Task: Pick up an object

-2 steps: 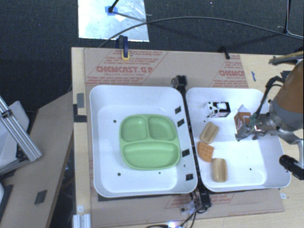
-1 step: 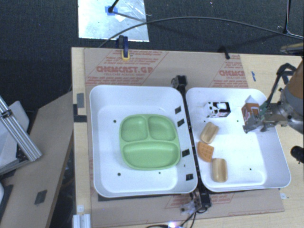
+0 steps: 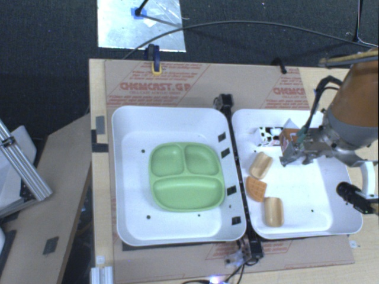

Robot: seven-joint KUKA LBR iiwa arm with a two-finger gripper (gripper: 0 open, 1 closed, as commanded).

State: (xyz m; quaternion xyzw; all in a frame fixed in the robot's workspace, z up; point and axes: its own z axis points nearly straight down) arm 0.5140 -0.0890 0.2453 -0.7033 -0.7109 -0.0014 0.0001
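Nearest the lens: a tan wooden block [image 3: 272, 211] lying in the right bin [image 3: 308, 220], close to that bin's front wall. Just behind it a waffle-patterned orange piece [image 3: 256, 189], then a second pale block [image 3: 260, 165], the three strung along the bin's left side and near one another, probably scattered loose so that each can be taken singly. Further back, against the rear of the same bin, a small black-and-white spotted toy [image 3: 269, 136] beside a brown and grey item [image 3: 289, 136] too small to name. Over in the left bin [image 3: 133, 218], a green divided plate [image 3: 186, 177] sitting flat at the middle, well apart from the pieces, likely a place for setting things down. Reaching in from the right, the pincer [image 3: 292, 155] low over the right bin, just beside the brown item and a little right of the pale block. Cannot tell how far open, nor whether touching anything; nothing seen held. Any of the loose pieces could serve as the object to lift, the pale block and brown item nearest.
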